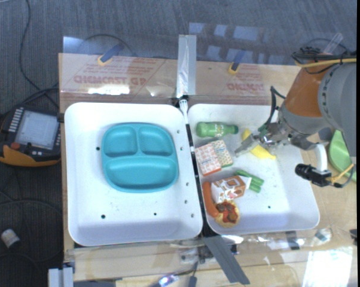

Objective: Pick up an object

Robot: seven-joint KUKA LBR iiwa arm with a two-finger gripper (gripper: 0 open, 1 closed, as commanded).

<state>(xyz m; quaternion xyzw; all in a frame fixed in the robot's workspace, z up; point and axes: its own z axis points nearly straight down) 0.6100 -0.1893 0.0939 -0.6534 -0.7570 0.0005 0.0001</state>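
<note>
My gripper hangs low over the upper middle of the right bin, at the end of the grey arm with its orange band. Just below it lies a yellow piece, close to the gripper or touching it; I cannot tell which. A green bottle lies on its side to the left. A patterned flat packet lies beneath the bottle. Lower down are an orange-and-white carton, a green item and a reddish food toy.
The left bin holds a blue divided plate. The two bins meet at a raised rim. A green object and a black cable fitting sit by the arm at the right. A handheld pendant lies on the floor at left.
</note>
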